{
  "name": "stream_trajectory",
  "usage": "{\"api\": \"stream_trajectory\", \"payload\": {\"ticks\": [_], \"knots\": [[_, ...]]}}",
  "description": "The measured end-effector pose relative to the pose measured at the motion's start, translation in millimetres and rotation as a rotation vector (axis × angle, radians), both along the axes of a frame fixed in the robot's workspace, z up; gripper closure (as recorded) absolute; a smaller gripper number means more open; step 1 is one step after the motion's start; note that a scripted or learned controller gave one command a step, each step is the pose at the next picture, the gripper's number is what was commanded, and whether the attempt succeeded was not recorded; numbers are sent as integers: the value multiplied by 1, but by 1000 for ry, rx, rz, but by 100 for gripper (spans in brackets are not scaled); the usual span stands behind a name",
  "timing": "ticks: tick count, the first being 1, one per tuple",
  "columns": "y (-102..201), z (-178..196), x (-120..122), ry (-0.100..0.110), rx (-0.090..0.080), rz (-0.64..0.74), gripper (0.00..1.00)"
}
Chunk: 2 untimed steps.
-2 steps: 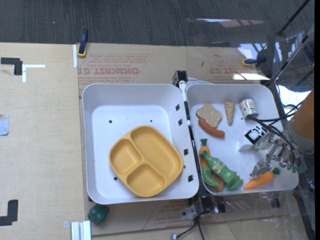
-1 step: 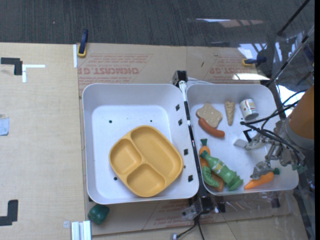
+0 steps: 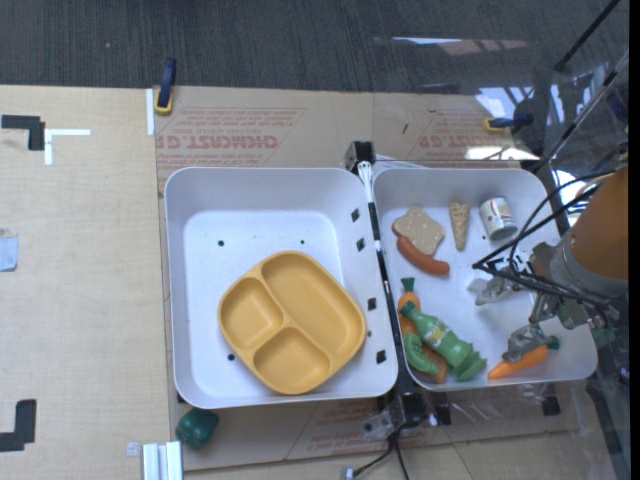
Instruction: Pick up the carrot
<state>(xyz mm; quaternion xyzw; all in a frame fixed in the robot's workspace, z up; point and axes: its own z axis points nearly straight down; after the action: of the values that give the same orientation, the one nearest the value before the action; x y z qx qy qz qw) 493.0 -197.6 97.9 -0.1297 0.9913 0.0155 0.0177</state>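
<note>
A small green thing (image 3: 197, 427) is lying nearest the camera, on the bench just outside the left bin (image 3: 190, 298), at about 7 o'clock from it. Inside that bin a yellow plate (image 3: 290, 320) with three sections is sitting. In the right bin (image 3: 440, 183), the carrot (image 3: 520, 361) is lying at about 5 o'clock, close to the front wall. The gripper (image 3: 528, 340) is hanging right over the carrot, touching or almost touching its top; how its jaws are standing I cannot tell. A green bottle (image 3: 445, 341) is lying at 7 o'clock in this bin. A slice of bread (image 3: 420, 230), a sausage (image 3: 424, 257) and a small can (image 3: 496, 215) are lying toward 12 o'clock.
</note>
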Motion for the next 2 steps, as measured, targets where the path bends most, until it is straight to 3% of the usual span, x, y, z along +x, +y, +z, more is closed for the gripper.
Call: {"api": "stream_trajectory", "payload": {"ticks": [1, 2], "knots": [[5, -1, 5, 1, 5, 189, 0], [-4, 1, 14, -31, -27, 531, 0]]}}
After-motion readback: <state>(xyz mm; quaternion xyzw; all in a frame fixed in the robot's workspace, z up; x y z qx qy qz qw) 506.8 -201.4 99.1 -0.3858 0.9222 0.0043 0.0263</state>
